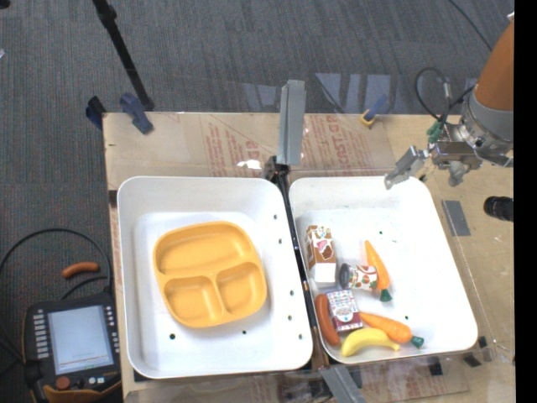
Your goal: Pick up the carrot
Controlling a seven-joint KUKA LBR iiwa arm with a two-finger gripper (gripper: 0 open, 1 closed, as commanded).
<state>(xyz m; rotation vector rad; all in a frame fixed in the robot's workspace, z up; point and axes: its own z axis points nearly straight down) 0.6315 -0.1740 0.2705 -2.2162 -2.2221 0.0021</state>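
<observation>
Gripper (419, 164) above the right bin's (445, 250) far right corner, jaws open and holding nothing, one carrot (377, 266) mid-bin, another carrot (387, 326) beside the banana (369, 342) near the front edge

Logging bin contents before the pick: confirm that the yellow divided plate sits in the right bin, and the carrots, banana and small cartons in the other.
Not quite. The camera view shows the yellow divided plate in the left bin, not the right. The carrots, banana and small cartons lie in the right bin.
</observation>
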